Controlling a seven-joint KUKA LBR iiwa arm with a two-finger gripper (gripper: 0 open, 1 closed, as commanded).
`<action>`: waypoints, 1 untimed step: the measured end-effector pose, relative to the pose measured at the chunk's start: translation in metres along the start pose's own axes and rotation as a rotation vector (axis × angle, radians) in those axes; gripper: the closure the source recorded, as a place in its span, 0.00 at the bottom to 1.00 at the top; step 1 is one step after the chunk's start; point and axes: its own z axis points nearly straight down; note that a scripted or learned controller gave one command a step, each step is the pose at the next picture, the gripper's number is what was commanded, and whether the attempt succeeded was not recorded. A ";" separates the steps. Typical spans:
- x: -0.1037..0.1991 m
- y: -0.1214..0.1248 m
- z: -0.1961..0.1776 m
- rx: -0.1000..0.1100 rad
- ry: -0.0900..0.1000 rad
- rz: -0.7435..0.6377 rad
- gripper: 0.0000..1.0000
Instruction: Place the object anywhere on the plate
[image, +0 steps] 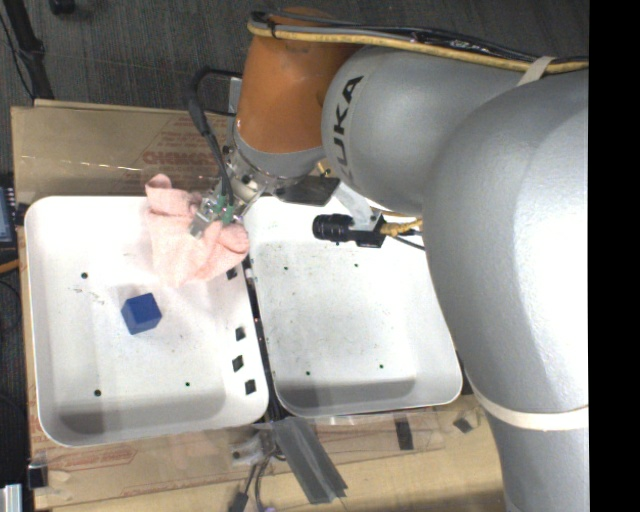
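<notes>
The big grey arm (480, 200) covers the right side of the right bin (350, 330) and runs off the top, right and bottom edges. The gripper (222, 210) is small and dark against the pink cloth (190, 245), so its tips are too tiny to make out. The cloth hides the top right corner of the left bin (60, 330), and you cannot tell if something lies under it.

Bright even light, soft shadows in the white bins (60, 300), mild overall softness
</notes>
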 end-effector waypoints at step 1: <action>-0.002 0.021 -0.009 -0.001 -0.001 -0.409 1.00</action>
